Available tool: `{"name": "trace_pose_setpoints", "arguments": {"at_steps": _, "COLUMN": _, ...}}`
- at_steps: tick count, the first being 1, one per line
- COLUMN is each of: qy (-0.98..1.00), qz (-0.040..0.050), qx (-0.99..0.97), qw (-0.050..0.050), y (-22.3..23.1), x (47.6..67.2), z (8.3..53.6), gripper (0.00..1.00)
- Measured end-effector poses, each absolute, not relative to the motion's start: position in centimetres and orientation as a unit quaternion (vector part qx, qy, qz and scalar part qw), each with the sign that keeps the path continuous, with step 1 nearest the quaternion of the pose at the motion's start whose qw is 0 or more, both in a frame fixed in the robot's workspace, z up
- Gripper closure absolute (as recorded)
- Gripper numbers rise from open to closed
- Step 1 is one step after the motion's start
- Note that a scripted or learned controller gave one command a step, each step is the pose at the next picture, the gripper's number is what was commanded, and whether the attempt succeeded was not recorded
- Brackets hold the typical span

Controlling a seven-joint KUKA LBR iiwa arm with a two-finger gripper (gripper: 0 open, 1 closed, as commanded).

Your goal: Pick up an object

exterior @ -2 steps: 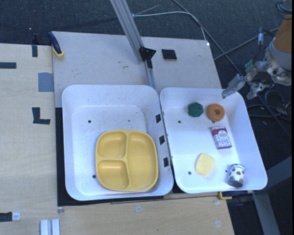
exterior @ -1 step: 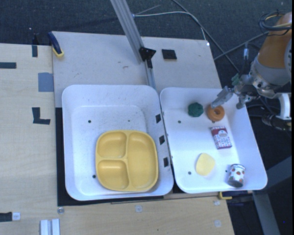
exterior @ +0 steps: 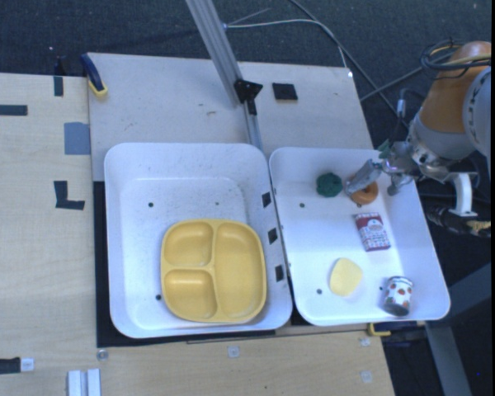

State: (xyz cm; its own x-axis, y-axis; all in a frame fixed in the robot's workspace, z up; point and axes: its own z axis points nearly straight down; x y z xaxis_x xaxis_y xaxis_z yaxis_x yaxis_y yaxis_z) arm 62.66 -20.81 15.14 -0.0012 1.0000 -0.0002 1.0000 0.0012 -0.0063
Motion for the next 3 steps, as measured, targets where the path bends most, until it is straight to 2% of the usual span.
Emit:
{"name": "trace_pose_setpoints", "arguments": {"at_steps": 1, "qy": -0.708, "qz": 0.0025, "qx": -0.707, "qw": 0.003, "y": -21.1, "x": 63.1, "z": 9.0, "gripper": 0.0}}
{"name": "trace_pose_setpoints", "arguments": {"at_steps": 2, "qy": -0.708, "qz": 0.0015, "qx": -0.706, "qw": 0.0, "y": -21.1, "x": 63.3, "z": 10.4, "gripper": 1.0}}
{"name": "trace_pose_setpoints", "arguments": {"at_steps": 3, "qy": -0.708, "qz": -0.0014, "qx": -0.706, "qw": -0.003, "y": -20.7, "x": 63.9, "z": 16.7, "gripper": 1.0}}
